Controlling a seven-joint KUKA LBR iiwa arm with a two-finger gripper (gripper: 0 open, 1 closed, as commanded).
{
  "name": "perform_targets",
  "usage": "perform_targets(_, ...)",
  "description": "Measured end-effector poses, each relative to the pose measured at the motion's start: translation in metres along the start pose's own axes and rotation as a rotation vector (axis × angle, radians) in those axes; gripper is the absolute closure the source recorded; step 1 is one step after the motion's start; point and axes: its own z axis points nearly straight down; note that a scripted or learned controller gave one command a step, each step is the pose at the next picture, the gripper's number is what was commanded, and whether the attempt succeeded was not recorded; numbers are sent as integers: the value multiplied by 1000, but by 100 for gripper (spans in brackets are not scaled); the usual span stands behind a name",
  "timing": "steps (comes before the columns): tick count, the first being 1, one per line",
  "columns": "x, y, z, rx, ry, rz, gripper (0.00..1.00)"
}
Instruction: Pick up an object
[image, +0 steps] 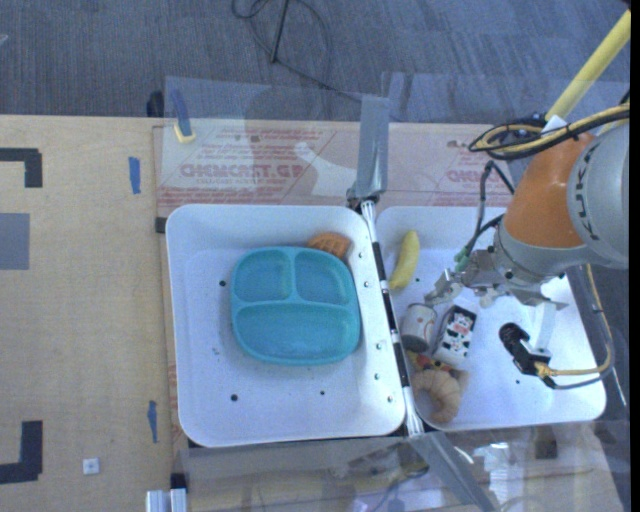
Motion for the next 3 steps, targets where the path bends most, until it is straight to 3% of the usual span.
perform_targets(1,-2,-32,15,-8,0,47,0)
perform_targets(2,-5,-32,5,-10,-3,53,100)
perform_targets(3,44,87,-104,1,-1,152,100)
